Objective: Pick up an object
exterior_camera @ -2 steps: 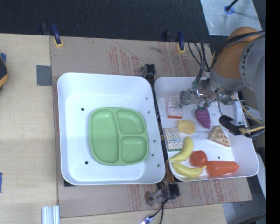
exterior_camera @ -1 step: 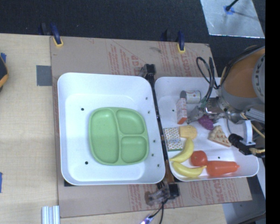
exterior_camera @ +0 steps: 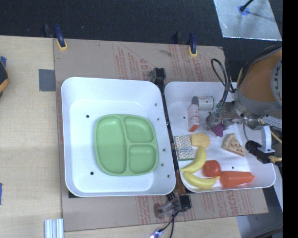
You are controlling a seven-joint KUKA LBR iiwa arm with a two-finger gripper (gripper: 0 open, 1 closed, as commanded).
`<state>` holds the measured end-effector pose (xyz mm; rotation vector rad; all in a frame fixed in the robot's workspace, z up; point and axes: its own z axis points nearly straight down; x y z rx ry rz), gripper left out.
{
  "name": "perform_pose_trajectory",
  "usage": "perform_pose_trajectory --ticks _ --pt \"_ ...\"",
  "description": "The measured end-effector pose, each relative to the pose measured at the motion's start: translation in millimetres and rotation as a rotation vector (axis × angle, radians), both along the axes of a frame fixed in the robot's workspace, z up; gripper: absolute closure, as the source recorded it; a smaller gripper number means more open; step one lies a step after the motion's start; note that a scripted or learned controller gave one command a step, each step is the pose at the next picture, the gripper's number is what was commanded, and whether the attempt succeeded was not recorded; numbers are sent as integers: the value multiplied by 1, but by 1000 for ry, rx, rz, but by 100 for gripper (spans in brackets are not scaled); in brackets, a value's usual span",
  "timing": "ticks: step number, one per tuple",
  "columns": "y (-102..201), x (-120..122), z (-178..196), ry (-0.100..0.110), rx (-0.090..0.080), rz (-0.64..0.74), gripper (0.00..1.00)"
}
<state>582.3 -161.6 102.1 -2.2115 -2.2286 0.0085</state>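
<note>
The right bin [exterior_camera: 268,182] holds several toy foods. A purple piece [exterior_camera: 218,130] lies near its middle, and my gripper [exterior_camera: 217,120] sits low right over it, touching or almost touching its top edge. The arm [exterior_camera: 258,86] comes in from the right above the bin's far corner. Left of the gripper lie a small orange-and-white bottle [exterior_camera: 193,116] and a white can [exterior_camera: 205,102]. Toward the front are a corn cob [exterior_camera: 200,141], a checked cracker [exterior_camera: 184,148], two bananas [exterior_camera: 198,171], a tomato [exterior_camera: 211,168], an orange carrot [exterior_camera: 236,178] and a triangular slice [exterior_camera: 233,145].
The left bin [exterior_camera: 74,90] holds a green divided plate [exterior_camera: 125,144]. A black clip [exterior_camera: 159,75] sits between the bins at the back. Cables [exterior_camera: 219,73] loop near the arm. A black part [exterior_camera: 258,151] hangs over the right bin's right rim.
</note>
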Motion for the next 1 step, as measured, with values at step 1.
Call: perform_pose_trajectory --ticks 1 --pt "96 -15 90 -3 2 -1 100"
